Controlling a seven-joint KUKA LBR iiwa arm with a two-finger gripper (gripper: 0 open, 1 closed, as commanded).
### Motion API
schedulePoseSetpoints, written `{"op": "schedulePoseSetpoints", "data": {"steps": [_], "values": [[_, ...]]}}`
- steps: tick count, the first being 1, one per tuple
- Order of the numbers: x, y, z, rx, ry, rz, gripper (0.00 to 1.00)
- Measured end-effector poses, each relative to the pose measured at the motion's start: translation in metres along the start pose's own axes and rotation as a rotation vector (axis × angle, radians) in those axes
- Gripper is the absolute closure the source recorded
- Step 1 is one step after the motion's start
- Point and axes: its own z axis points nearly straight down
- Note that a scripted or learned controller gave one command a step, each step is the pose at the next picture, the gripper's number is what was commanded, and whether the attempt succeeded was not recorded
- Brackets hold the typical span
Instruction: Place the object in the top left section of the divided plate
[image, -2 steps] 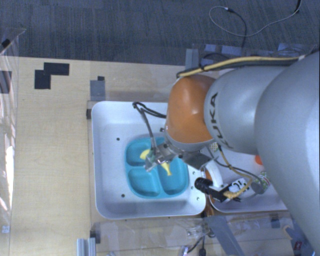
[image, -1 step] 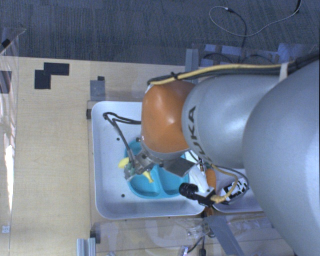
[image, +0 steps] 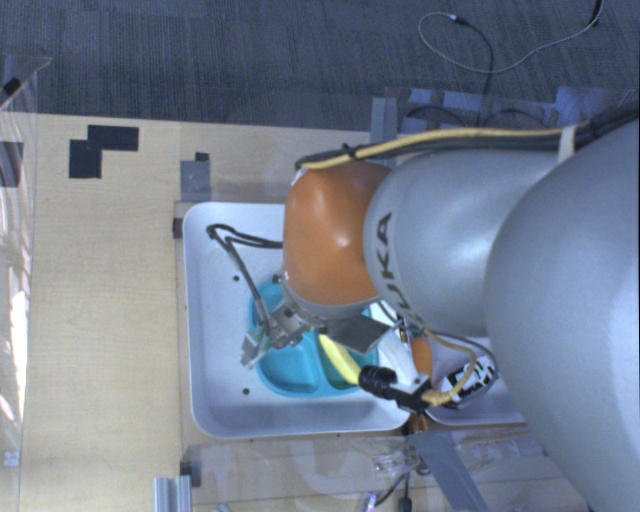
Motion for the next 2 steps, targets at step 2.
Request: {"op": "schedulePoseSetpoints", "data": {"steps": [2], "values": [[-0.004, 0.016, -0.13, -0.009, -0.005, -0.261, 1.0]]}}
